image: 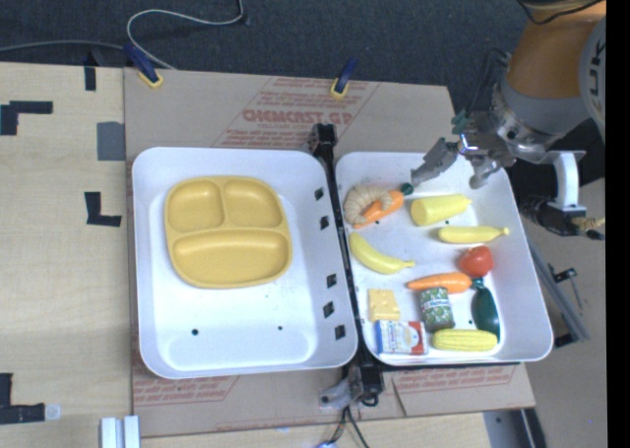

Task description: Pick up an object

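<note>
Camera view, fingers (455,166) spread, two bananas (378,255), two carrots (440,282), one yellow tray (228,230)

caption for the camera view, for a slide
Open gripper hovers over the right bin of toy food; yellow divided plate sits in the left bin.
</note>
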Robot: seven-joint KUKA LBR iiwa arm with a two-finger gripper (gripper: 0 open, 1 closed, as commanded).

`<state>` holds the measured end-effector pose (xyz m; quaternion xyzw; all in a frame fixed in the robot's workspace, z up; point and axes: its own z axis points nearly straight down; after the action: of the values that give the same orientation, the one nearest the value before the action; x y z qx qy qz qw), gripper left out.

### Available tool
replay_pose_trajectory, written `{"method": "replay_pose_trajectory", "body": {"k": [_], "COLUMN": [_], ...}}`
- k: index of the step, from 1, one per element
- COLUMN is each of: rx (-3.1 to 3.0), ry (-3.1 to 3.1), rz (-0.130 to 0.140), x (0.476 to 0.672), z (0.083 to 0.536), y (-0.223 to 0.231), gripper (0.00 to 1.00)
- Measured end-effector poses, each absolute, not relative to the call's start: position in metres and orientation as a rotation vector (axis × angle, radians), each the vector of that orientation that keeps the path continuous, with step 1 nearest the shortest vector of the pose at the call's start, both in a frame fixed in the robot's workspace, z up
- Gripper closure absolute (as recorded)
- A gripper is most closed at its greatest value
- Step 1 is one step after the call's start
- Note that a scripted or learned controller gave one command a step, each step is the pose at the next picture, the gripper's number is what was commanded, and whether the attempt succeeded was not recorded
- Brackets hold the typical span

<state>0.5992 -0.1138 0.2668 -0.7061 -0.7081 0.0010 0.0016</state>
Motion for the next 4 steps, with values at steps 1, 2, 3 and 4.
{"method": "replay_pose_trajectory", "body": {"k": [1,2,3,4], "rx": [-2.223,-2.219,-2.238,-2.229], "ry": [-2.227,-2.224,-2.227,-2.226], "rz": [-0.004,0.0,0.003,0.007], "x": [0.599,0.59,0.559,0.605], "z": [0.104,0.084,0.086,0.085], "y": [-0.162,-0.123,-0.1,-0.102], "gripper": [0.0,0.0,0.0,0.0]}}
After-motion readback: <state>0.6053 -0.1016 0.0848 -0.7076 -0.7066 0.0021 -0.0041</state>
